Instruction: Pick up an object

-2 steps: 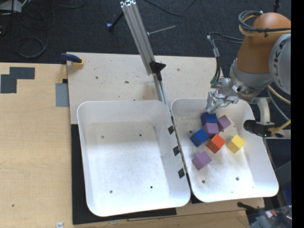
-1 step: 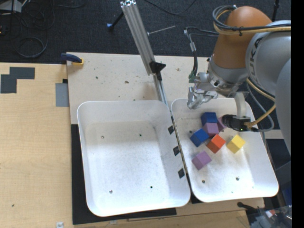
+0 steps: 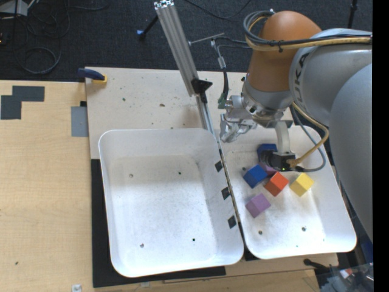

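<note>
- Starting at the left, we see the pale wooden table (image 3: 42,181) with grey patches on it, and a small blue and yellow clamp (image 3: 92,75) at the edge of the board behind the bins.
- Next we come to the left bin (image 3: 115,163), white and shallow, its floor speckled with small dark marks.
- Along the seam between the bins we follow a slanted aluminium bar (image 3: 181,50) running up and away toward the dark floor.
- Now the pincer (image 3: 233,128): we find it hanging over the back left corner of the right bin (image 3: 316,236), nothing visible between its fingers; whether it is open or closed, we cannot tell.
- Below and right of it sit the blocks, bunched together: a blue cube (image 3: 254,176), a purple cube (image 3: 258,204) nearer us, a red cube (image 3: 277,183), a yellow cube (image 3: 301,184) furthest right, and another dark blue block (image 3: 267,149) behind them.
</note>
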You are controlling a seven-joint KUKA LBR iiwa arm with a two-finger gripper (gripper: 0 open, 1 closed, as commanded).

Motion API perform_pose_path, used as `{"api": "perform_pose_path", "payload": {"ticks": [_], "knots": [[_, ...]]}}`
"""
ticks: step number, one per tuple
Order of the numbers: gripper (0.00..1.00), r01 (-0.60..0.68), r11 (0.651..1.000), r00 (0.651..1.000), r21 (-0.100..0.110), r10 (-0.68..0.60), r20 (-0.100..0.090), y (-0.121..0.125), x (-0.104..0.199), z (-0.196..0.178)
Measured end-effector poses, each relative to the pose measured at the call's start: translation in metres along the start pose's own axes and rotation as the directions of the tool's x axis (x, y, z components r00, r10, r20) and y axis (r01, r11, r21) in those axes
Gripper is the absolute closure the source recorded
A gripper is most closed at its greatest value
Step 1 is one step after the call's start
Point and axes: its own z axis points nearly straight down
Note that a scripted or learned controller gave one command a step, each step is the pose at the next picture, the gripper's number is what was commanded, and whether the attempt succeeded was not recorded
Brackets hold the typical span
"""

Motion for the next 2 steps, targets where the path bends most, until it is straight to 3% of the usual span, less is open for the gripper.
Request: {"api": "perform_pose_path", "payload": {"ticks": [2], "knots": [[1.00,-0.001,1.000,1.000,-0.003,0.001,0.003,0.019,0.082,-0.003]]}}
